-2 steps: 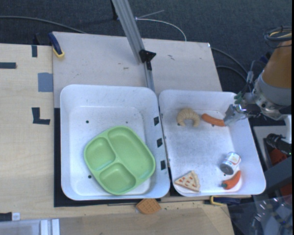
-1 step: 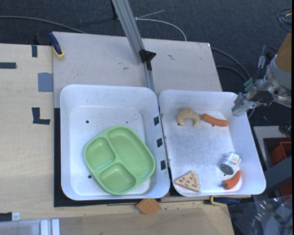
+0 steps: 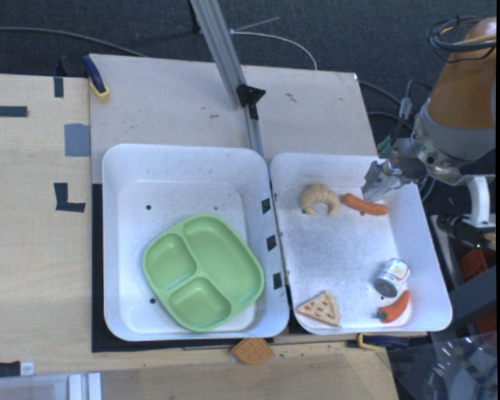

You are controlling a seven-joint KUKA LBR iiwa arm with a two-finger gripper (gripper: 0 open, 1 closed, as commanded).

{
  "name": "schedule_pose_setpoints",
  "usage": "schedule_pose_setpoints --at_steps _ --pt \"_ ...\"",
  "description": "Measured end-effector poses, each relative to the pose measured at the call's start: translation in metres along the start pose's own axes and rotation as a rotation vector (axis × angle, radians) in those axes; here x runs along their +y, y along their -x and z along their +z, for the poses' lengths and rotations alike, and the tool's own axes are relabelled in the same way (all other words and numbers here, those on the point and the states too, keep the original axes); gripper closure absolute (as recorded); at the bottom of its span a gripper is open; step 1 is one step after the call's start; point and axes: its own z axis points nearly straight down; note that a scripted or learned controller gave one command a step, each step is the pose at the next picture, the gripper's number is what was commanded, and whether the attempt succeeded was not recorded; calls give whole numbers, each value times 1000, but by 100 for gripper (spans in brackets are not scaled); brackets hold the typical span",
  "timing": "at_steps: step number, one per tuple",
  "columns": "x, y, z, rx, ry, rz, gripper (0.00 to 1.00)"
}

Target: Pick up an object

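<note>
The bench point(image 3: 192, 107), pale and scuffed, is standing on dark carpet crossed by thin cables and is carrying two white bins. The left bin point(image 3: 121, 223) is containing a green divided plate point(image 3: 202, 271). The right bin point(image 3: 417, 248) is holding a croissant point(image 3: 320, 198), a sausage point(image 3: 365, 205), a small can point(image 3: 391, 277), a pizza slice point(image 3: 319, 308) and a carrot point(image 3: 395, 307). The gripper point(image 3: 378, 182) is hovering just above the sausage's right end at the bin's far right corner; whether it is spread or closed cannot be told. A cookie point(image 3: 251, 351) is lying outside, at the bins' near edge.
</note>
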Motion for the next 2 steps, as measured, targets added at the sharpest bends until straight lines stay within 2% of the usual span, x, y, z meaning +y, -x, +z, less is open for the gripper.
schedule_pose_setpoints --at_steps 2 --pt "-15 -91 13 0 -2 1 100"
